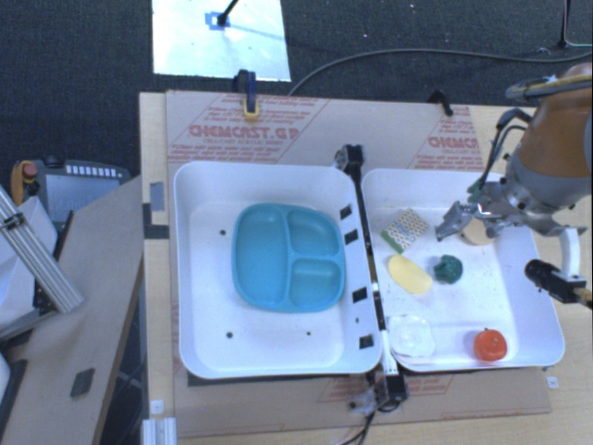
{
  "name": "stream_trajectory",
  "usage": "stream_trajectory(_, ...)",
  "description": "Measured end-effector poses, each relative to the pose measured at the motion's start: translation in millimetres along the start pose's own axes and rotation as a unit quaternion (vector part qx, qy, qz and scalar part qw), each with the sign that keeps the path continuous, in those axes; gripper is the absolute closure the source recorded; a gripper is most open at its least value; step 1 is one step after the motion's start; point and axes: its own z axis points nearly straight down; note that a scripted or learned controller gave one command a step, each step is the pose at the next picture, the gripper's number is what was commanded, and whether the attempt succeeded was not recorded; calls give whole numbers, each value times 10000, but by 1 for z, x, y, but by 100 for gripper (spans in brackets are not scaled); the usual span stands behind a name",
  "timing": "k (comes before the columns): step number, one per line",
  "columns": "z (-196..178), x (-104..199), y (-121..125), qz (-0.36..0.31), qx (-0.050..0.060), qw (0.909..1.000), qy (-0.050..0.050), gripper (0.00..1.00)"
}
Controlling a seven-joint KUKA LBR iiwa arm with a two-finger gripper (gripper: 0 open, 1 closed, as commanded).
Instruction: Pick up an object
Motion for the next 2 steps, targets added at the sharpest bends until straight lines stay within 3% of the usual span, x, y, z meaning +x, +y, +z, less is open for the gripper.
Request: stream_trajectory(2,111,9,0,10,8,10000,2,0)
